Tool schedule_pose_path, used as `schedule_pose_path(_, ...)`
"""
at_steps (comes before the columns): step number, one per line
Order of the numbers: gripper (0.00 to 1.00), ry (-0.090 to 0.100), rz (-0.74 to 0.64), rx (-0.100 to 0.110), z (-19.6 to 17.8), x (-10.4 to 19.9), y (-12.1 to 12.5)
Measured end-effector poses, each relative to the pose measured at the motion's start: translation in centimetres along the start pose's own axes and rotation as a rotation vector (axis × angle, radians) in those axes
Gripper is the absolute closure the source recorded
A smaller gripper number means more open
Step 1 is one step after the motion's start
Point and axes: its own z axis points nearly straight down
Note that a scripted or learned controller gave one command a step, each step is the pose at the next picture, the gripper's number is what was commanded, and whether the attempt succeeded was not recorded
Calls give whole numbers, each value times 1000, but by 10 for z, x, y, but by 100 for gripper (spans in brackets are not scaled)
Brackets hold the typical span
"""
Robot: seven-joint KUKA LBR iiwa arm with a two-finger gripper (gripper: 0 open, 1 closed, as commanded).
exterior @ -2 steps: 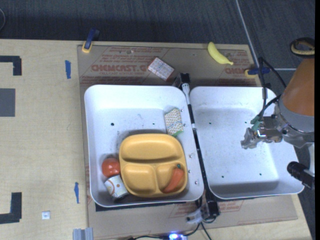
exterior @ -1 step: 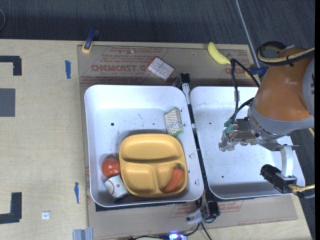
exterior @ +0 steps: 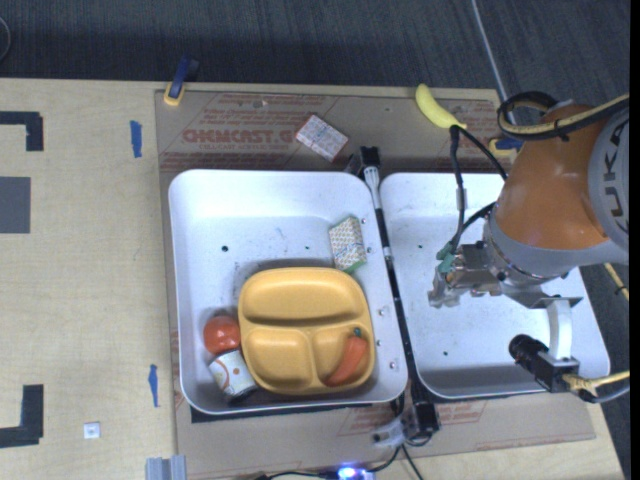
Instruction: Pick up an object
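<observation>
Past my two bins, a yellow banana (exterior: 436, 107) and a small patterned packet (exterior: 321, 136) lie on the cardboard sheet (exterior: 240, 128) covering my worktop (exterior: 80, 268).
</observation>
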Motion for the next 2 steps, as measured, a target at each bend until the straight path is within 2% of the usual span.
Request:
schedule_pose_path(1, 100, 0, 1, 0, 19, -57, 0)
schedule_pose_path(2, 100, -1, -1, -4, 31, -9, 60)
